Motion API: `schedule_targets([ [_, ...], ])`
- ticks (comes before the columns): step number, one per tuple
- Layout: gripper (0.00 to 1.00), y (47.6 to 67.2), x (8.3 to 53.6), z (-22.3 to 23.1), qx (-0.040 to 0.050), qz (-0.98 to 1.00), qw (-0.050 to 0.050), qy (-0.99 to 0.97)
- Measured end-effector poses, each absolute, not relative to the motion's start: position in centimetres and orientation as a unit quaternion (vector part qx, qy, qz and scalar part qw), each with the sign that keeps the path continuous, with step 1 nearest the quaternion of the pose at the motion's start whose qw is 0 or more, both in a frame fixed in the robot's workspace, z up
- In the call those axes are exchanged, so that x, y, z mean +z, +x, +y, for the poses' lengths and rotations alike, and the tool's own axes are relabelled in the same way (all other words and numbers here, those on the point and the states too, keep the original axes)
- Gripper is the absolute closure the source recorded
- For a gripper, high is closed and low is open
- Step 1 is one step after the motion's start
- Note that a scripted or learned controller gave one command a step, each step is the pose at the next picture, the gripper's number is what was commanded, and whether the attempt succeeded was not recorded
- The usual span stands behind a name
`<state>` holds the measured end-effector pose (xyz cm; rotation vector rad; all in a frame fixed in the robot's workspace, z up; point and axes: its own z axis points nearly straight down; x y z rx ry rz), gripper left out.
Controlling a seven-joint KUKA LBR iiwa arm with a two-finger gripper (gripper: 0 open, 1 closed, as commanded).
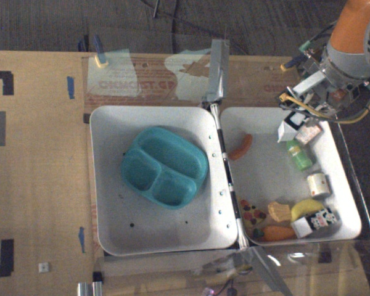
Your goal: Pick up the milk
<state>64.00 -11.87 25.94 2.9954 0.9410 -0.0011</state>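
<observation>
Boxy cow-patterned milk carton (314, 221) lies in the white bin's (348, 184) corner; claw (302, 106) state unclear.

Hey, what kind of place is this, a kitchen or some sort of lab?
Probably a robot lab test bench: two white bins on a taped wooden bench, toy food like a banana, and a robot arm reaching in.

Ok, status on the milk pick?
Gripper at right bin's far corner, by a white carton; grasp unclear. Cow-print carton lies at near corner, against banana. Which is milk: unclear.
</observation>
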Motion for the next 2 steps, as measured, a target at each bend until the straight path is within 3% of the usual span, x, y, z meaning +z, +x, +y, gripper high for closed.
schedule_targets([
  [2,1.00,64.12,27.88,-11.69,-0.0002,0.302,0.002,0.953],
])
